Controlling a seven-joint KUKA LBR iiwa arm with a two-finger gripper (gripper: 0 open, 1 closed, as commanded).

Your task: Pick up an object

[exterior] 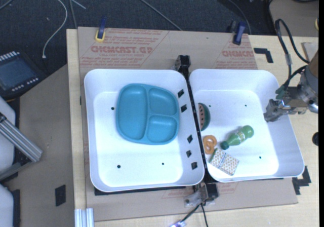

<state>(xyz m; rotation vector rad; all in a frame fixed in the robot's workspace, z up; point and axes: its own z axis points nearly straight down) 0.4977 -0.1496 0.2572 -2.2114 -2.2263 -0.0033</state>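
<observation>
Two white bins sit side by side on the bench. Gripper (273, 109), its state impossible to tell, hovers at the right bin's (253, 81) edge; it should descend squarely over the green bottle (237, 138) lying near the middle.

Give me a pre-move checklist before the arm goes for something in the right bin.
1. Targets present in the right bin: green bottle, pretzel, patterned packet, watermelon slice - ok.
2. Gripper above the right bin's right rim, away from every object - ok.
3. Nothing seen in the gripper - ok.
4. Finger opening - cannot tell.
5. Bottle clear of neighbours: its cap end lies close to the pretzel and packet - not ok.
6. Blue plate sits in the left bin, out of the path - ok.
</observation>
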